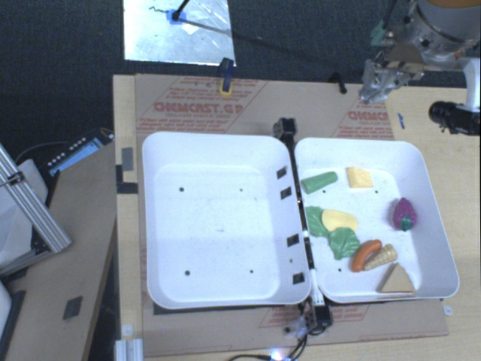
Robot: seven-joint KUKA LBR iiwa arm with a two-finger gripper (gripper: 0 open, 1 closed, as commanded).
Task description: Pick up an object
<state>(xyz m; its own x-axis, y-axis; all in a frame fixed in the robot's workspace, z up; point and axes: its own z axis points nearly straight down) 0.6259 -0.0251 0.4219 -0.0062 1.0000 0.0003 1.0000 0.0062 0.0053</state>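
Observation:
The right bin [428,190] holds several toy foods. A green pod [319,180] lies at its upper left and a pale yellow block [360,177] sits beside it. A purple eggplant [403,213] rests near the right wall. Lower down are a yellow piece [340,219], green leafy pieces [342,241], an orange carrot [366,254], a cream cone [384,255] and a tan wedge [396,280]. My gripper [373,90] hangs above the bench behind the right bin's far rim, well apart from all of them, with nothing seen in it.
The left bin [218,216] sits beside the right one, joined by a black hinge strip [297,201]. A silver sheet [178,19] lies on the floor at the back. A metal frame [30,209] stands at the left.

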